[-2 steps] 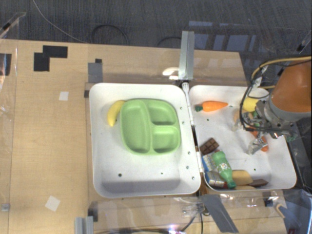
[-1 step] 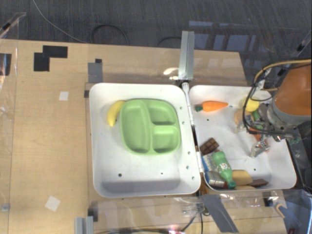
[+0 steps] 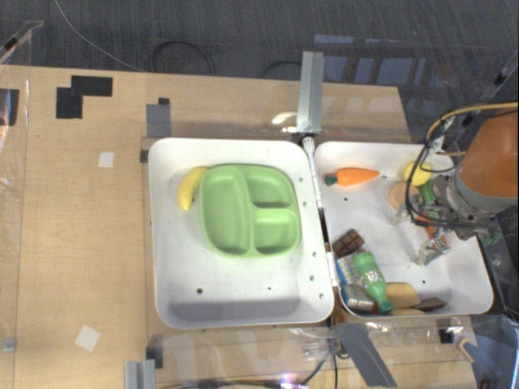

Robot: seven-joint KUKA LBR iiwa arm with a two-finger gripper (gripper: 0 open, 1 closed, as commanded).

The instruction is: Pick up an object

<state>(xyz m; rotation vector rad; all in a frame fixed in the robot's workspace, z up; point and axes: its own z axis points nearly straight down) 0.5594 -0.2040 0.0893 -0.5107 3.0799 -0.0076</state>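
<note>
- The gripper point(image 3: 432, 248) is seen low in the right bin point(image 3: 464, 297); its grip state cannot be told.
- One carrot point(image 3: 357, 177) lies well apart, upper left of it.
- One green bottle point(image 3: 371, 275) is seen nearer, lower left.
- One banana point(image 3: 190, 186) and one green tray point(image 3: 247, 209) are counted in the left bin point(image 3: 174, 298).

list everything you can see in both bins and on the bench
divided plate: 1, green, left bin
banana: 1, yellow, left bin, touching the plate's left edge
carrot: 1, orange, right bin, top
chocolate bar: 1, brown, right bin, near the divider
bottle: 1, green, right bin, bottom
bins: 2, white, side by side on the bench
arm: 1, grey with orange band, over the right bin's right side
gripper: 1, low in the right bin; jaws unclear
</note>
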